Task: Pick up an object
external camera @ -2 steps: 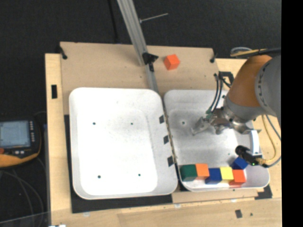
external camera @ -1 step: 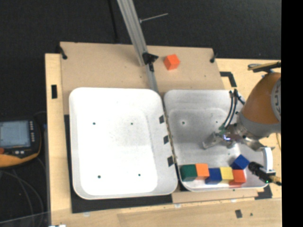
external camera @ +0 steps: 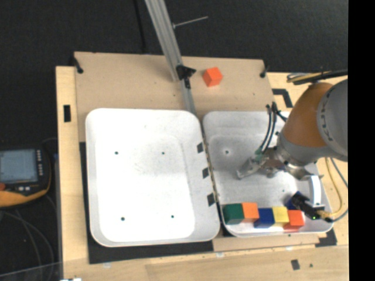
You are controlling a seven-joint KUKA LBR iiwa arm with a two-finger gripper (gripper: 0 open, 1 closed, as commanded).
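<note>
5 blocks (external camera: 263,214) sit in a row along the near edge of the right bin (external camera: 234,127): green, orange, blue, yellow, red. We judge the approach step in hand; next, the gripper (external camera: 249,170) must descend over 1 block. It hangs mid-bin, holding nothing; we cannot tell its opening.
</note>
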